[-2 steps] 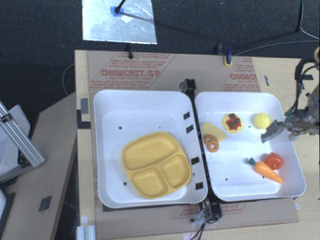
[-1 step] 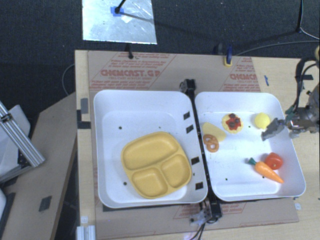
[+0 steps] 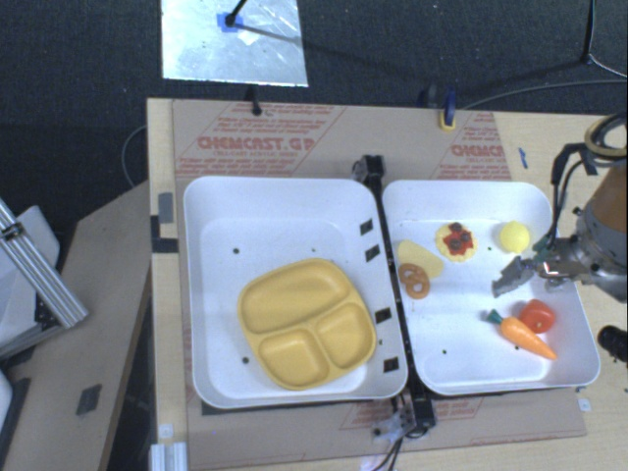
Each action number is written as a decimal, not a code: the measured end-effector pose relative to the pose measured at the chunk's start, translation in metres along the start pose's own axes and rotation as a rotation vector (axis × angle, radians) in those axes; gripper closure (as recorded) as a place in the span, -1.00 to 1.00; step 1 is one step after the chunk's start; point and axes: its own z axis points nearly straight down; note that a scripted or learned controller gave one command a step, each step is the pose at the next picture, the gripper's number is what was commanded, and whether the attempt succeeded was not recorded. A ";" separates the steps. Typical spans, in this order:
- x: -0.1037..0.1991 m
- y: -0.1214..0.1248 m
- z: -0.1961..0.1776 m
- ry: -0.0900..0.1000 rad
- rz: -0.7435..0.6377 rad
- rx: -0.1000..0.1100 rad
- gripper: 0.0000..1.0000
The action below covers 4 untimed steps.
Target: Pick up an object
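The right bin (image 3: 461, 366) holds several toy foods. A carrot (image 3: 525, 337) lies near its front right, with a red tomato (image 3: 537, 314) just behind it. Further back sit a yellow lemon (image 3: 514, 235), a small pizza-like round (image 3: 456, 241), a pale yellow slice (image 3: 422, 259) and a brown pretzel ring (image 3: 415, 282). My gripper (image 3: 520, 271) hangs over the right side of this bin, above and just left of the tomato, between the lemon and the carrot. Nothing shows between its tips.
The left bin (image 3: 221, 238) bears a yellow three-compartment tray (image 3: 306, 322). A black divider with clips (image 3: 385, 263) runs between the bins. Cables (image 3: 564, 180) loop beside the arm at the right edge. A foil sheet (image 3: 234, 27) lies beyond the bench.
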 end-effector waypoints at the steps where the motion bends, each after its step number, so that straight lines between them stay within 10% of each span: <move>1: 0.010 -0.004 0.053 0.001 0.000 0.001 -1.00; 2: 0.010 -0.003 0.095 0.000 0.001 0.001 -1.00; 3: 0.009 -0.002 0.082 -0.002 0.000 -0.004 1.00; 4: 0.018 -0.002 0.035 -0.002 -0.003 -0.008 1.00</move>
